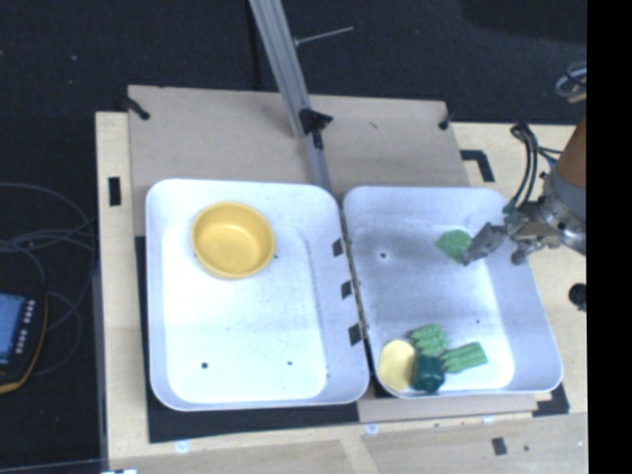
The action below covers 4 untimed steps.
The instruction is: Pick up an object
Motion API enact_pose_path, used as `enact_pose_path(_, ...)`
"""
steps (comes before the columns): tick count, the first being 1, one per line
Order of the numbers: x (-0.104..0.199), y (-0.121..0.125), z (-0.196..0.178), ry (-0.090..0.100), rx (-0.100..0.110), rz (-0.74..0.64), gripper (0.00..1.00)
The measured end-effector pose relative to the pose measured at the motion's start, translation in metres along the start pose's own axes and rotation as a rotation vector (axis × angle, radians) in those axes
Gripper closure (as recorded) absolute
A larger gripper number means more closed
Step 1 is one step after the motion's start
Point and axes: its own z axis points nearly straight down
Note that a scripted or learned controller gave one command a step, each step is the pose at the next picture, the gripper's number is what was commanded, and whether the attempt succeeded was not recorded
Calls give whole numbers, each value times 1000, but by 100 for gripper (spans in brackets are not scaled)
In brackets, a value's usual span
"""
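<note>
My tool (pixel 502 249) hung over the right shallow white bin (pixel 523 304), near its upper right corner, its two fingers spread apart and gripping nothing. The small light green block (pixel 455 243) lay just beside the left fingertip, on the floor of that bin. In the bin's lower part sat a yellow round piece (pixel 396 362), a dark green lump (pixel 429 372) and ribbed green pieces (pixel 464 355), clustered together.
</note>
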Motion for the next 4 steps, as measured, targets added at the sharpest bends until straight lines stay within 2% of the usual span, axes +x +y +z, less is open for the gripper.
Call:
enact_pose_path(2, 2, -11, 100, 0, 5, 1, 0)
enact_pose_path(3, 2, -9, 87, 0, -1, 1, 100)
enact_pose_path(4, 8, -9, 26, -2, -5, 0, 100)
